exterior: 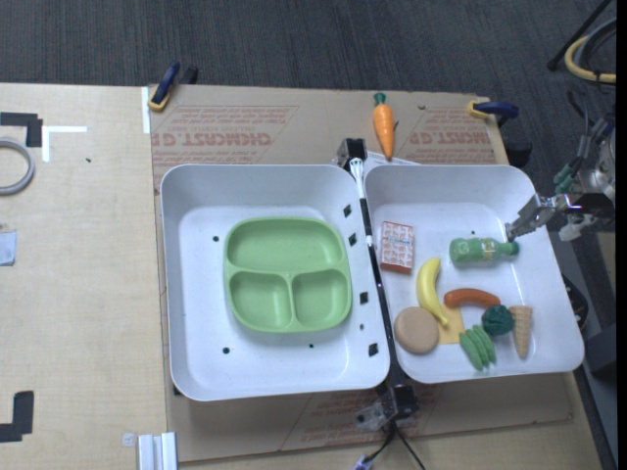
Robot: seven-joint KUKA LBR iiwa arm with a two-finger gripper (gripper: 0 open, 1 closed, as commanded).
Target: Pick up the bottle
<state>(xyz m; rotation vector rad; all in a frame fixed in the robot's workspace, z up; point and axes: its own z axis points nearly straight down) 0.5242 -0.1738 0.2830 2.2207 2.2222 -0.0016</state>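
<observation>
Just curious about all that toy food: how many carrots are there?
1. The carrot lies on the cardboard behind the two white bins, just beyond where they meet. Nothing in the right bin looks like a second one.

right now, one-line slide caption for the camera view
Claw poised beside green bottle in the right bin.

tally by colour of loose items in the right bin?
Green: 3, bottle, broccoli, bean pods
Yellow: 1, banana
Red/orange: 2, sausage, patterned box
Tan: 2, bun, cone
Total: 8
</observation>
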